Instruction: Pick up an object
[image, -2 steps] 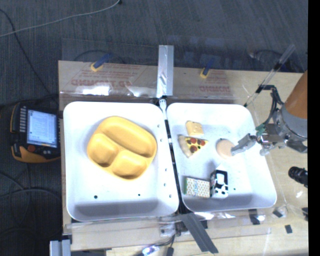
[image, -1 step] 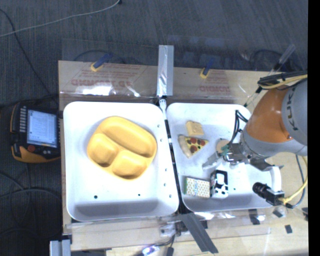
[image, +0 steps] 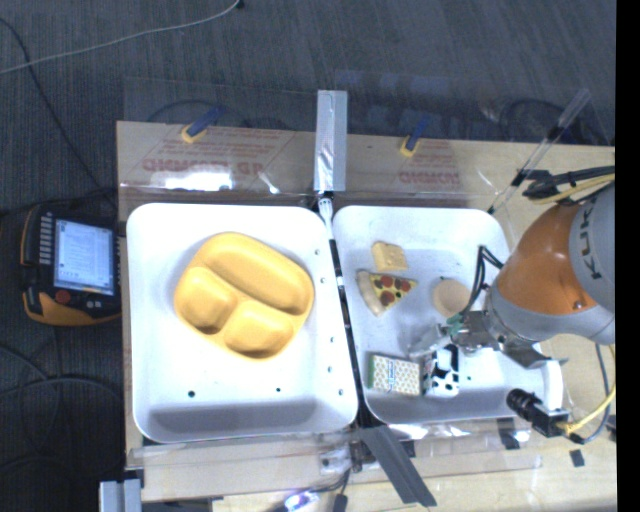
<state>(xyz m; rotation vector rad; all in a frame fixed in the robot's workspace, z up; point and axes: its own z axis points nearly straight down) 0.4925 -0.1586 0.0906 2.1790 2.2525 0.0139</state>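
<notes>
My gripper (image: 446, 352) hangs low over the front of the right bin (image: 420, 222), right above a small black-and-white patterned object (image: 443, 381). Just left of that object lies a green-and-white box (image: 394, 374). Farther back in the same bin are a pizza slice (image: 385, 290), a tan cracker-like piece (image: 390, 256) and a round tan disc (image: 452, 295). A large yellow bread-shaped object (image: 243, 293) lies in the left bin (image: 160, 400). Whether anything is between the gripper's parts is hidden by the wrist.
The grey and orange arm (image: 545, 275) covers the right bin's right side. A raised divider (image: 340, 300) separates the two bins. A yellow-cased handheld screen (image: 75, 262) lies on the floor to the left. Cables and clamps (image: 545, 415) crowd the front right corner.
</notes>
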